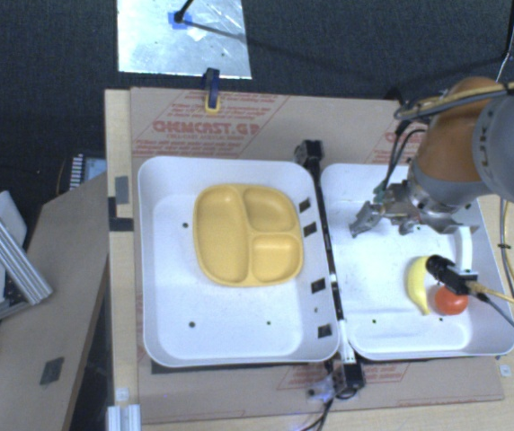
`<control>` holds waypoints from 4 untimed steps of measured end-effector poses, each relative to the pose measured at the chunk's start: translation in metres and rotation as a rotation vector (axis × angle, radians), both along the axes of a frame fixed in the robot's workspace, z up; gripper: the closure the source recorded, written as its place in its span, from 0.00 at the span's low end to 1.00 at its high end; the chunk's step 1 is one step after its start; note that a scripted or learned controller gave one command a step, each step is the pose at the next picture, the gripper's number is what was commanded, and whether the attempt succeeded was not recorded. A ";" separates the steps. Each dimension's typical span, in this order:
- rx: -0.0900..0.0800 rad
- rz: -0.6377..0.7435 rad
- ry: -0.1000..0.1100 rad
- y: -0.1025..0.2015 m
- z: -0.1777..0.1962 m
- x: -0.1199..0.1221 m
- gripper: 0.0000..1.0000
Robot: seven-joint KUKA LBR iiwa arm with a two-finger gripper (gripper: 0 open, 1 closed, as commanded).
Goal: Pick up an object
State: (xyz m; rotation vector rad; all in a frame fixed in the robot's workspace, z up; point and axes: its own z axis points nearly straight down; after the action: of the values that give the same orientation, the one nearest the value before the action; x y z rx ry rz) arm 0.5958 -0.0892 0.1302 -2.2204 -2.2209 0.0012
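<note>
My gripper (381, 224) hangs over the upper left part of the right bin (374, 330), its two grey fingers spread apart with nothing between them. A yellow banana (417, 286) lies in the same bin, toward its lower right, below and to the right of the gripper. A small red round fruit (452, 303) sits touching the banana's right side. Neither one touches the fingers.
The left bin (167, 321) holds a yellow divided plate (246, 234) near its middle. A black divider strip with clips (322, 241) runs between the two bins. The grey arm with its orange band (450, 142) reaches in over the right bin's far right corner.
</note>
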 end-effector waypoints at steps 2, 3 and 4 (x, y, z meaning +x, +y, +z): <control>-0.001 0.003 -0.007 0.001 0.057 0.006 1.00; -0.001 0.005 -0.008 0.009 0.117 0.006 1.00; 0.000 0.005 -0.003 0.009 0.125 0.007 1.00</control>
State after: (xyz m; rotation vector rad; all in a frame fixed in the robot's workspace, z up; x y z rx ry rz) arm 0.6029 -0.0801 0.2556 -2.2168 -2.2281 -0.0023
